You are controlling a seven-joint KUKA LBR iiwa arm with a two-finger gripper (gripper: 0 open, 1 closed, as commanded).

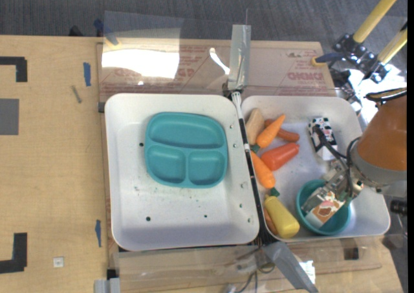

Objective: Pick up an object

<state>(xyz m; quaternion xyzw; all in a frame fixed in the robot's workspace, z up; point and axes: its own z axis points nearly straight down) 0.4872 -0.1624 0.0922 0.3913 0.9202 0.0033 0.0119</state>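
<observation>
A: What do the two bins hold?

B: The left bin (123,220) holds one teal divided plate (186,149), lying flat toward its far edge. The right bin (378,224) holds the pickable items: carrots (272,130) and a tan piece crowded along its left wall, a yellow piece (282,215) at the near left corner, a small black-and-white item (321,131) toward the far edge, and a teal bowl (323,207) near the front edge with a brown-and-white object (326,207) inside.

A: And the gripper?

B: The gripper (339,182) hangs over the bowl's far rim. Finger state: I cannot tell; the wrist and glare obscure it. A clear divider (239,59) stands beyond the bins.
</observation>
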